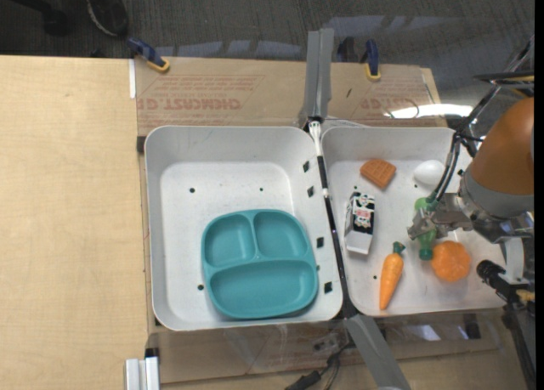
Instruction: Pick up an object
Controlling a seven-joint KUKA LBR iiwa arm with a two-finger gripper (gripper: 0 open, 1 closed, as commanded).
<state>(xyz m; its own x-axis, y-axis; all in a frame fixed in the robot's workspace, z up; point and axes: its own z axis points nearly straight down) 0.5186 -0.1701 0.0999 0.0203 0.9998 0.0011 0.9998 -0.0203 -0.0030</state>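
Nothing is lifted yet: the gripper (427,225) is low in the right bin (399,144) beside the orange ball (450,261), its grip state cannot be told, and the pick is left.

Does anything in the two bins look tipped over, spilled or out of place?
Nothing is spilled or damaged. The milk carton lies flat on its side in the right bin, as does the carrot. The teal tray sits flat in the left bin.
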